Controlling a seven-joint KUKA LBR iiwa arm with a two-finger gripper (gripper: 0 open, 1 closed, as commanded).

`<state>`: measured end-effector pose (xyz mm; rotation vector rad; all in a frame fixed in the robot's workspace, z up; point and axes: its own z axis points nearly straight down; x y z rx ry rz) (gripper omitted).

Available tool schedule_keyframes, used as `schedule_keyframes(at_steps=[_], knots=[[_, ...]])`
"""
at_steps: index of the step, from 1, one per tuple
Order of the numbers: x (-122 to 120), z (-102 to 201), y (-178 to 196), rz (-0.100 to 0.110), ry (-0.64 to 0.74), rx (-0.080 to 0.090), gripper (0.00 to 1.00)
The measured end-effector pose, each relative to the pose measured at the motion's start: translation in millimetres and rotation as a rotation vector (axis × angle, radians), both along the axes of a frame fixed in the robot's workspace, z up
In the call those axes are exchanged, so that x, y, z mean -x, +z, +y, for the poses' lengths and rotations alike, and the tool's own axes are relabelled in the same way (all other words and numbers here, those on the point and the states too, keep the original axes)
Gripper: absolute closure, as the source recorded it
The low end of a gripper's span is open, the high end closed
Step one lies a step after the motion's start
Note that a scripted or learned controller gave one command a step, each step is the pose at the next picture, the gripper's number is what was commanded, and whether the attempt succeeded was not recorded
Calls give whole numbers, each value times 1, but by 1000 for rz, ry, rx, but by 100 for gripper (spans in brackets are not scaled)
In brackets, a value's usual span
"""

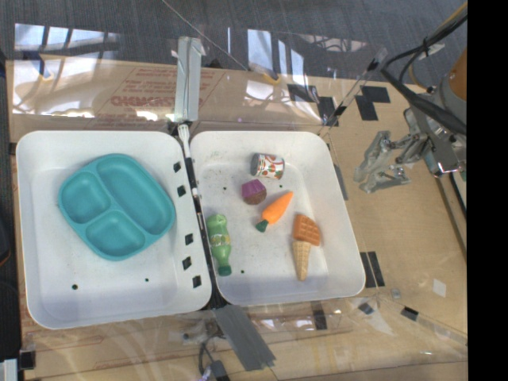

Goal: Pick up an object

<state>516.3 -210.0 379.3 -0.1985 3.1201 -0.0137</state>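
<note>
While your grey two-finger gripper (379, 167) is hovering over the bare table (413, 244) right of both bins, jaws spread and holding nothing, the orange plastic carrot (275, 209) is lying in the right white bin (343, 236), between a purple block (254, 191) and a toy ice-cream cone (305, 244).

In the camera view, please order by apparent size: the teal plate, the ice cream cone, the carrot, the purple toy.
1. teal plate, largest by far
2. ice cream cone
3. carrot, only slightly smaller than the cone
4. purple toy, smallest
</note>
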Motion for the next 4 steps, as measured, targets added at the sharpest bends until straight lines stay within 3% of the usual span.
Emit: schedule_keyframes(at_steps=[1,2,3,4], knots=[[30,0,-33,15,161,-6,100],[-3,0,-59,17,166,-7,100],[26,31,-145,18,384,-6,100],[-48,6,-94,11,102,-5,100]])
